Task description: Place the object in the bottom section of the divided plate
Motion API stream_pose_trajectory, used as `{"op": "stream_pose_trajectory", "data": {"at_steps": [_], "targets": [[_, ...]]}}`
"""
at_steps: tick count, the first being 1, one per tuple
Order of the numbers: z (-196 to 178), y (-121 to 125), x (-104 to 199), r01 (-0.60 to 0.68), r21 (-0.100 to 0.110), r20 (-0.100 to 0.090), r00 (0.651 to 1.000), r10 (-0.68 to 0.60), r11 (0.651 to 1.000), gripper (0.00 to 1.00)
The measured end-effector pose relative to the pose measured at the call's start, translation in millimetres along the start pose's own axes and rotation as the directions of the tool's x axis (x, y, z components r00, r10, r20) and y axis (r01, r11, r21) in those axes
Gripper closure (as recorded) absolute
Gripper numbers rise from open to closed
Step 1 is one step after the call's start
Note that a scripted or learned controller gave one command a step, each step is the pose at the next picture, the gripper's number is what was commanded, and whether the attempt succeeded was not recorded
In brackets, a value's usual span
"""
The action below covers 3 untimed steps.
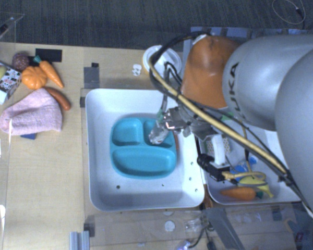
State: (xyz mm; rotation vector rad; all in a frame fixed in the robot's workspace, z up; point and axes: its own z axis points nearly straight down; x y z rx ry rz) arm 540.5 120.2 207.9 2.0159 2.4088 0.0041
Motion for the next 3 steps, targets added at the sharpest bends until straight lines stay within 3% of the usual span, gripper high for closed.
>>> {"op": "stream_pose_trajectory", "data": {"at_steps": [3], "targets": [[0.0, 0.0, 0.0, 0.000, 0.000, 0.000, 1.000, 0.000, 1.000, 0.00]]}}
